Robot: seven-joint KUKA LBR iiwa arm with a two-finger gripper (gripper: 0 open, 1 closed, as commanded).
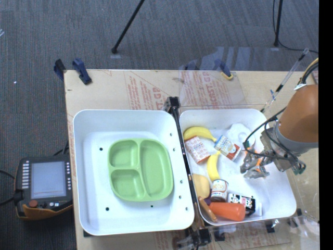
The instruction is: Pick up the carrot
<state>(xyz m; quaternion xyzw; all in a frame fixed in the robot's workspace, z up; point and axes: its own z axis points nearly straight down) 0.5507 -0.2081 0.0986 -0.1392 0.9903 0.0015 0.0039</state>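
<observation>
A robot test lab, not a home, a plywood bench [151, 87] with blue clamps [81, 71] on its far edge, grey carpet floor [52, 25], black stand legs [130, 22] behind the bench, a control pendant [46, 186] with screen on the floor beside the bench's left edge

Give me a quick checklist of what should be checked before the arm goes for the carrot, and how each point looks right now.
1. Carrot in sight: ok, it lies at the near edge of the right bin.
2. Gripper over the carrot: not ok, it hovers farther back and to the right.
3. Gripper free of cargo: ok, nothing seen between the fingers.
4. Fingers open enough: cannot tell.
5. Room around the carrot: not ok, a small can and a black-and-white packet crowd it.
6. Green tray out of the way: ok, it sits in the left bin.
</observation>
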